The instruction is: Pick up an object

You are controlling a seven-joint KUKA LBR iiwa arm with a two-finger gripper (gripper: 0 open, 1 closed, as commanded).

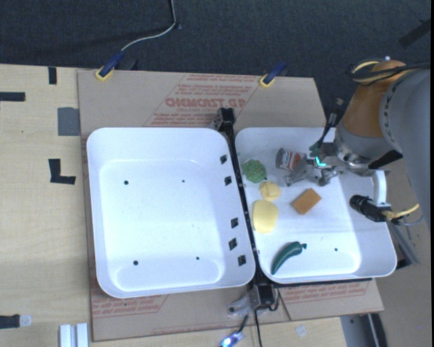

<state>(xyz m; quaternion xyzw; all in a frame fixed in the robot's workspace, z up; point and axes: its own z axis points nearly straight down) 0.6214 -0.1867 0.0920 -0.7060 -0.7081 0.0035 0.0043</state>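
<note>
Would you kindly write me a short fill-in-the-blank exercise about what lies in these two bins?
1. All the objects lie in the ____ bin.
2. The orange block lies to the ____ of the yellow lump.
3. The pepper near the front rim is ____ in colour.
4. The gripper hangs over the bin's ____ half, far from the pepper.

Missing words: right; right; green; rear

Robot lab — arm (390, 114), test bins (159, 208)

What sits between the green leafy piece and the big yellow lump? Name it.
A small yellow piece lies between the green leafy piece and the large yellow lump, in the camera view.
</note>
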